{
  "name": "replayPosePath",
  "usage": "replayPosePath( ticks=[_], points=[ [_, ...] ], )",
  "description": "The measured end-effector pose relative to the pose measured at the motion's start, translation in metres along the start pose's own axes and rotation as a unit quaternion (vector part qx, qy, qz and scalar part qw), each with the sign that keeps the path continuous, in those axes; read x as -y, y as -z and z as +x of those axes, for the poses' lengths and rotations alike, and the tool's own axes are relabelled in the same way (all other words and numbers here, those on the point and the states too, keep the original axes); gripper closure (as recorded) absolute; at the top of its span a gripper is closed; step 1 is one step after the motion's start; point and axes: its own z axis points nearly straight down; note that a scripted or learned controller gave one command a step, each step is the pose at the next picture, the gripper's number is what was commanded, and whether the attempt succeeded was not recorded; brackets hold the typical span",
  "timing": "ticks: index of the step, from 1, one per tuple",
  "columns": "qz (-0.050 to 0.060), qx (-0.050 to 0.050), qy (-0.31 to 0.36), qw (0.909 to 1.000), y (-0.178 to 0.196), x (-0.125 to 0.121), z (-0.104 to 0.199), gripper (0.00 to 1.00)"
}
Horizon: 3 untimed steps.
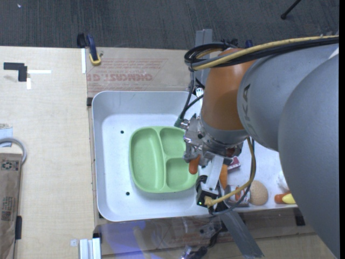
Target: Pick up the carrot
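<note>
My gripper (pixel 194 161) hangs below the orange wrist band, over the right rim of the green divided plate (pixel 153 158) in the left bin (pixel 108 144). A small orange carrot (pixel 192 168) sticks out between the two dark fingertips, and the fingers are shut on it. Only the carrot's lower end is visible; the wrist hides the rest. It hangs just above the plate's lower right compartment, at the wall between the two bins.
The arm covers much of the right bin (pixel 269 206). A tan egg-shaped object (pixel 259 193), an orange and yellow item (pixel 284 198) and a small red item (pixel 233 166) lie along its near side. Cables loop below the wrist.
</note>
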Motion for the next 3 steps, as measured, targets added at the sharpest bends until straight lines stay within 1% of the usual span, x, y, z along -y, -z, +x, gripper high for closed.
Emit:
replayPosePath(
  ticks=[1,2,3],
  points=[
    [-0.008,-0.011,-0.086,0.9962,0.157,0.012,0.011,1.0],
    [-0.01,-0.008,0.189,0.9818,0.214,-0.016,-0.013,1.0],
    [-0.011,-0.008,0.304,0.9527,0.065,-0.009,-0.015,1.0]
  ],
)
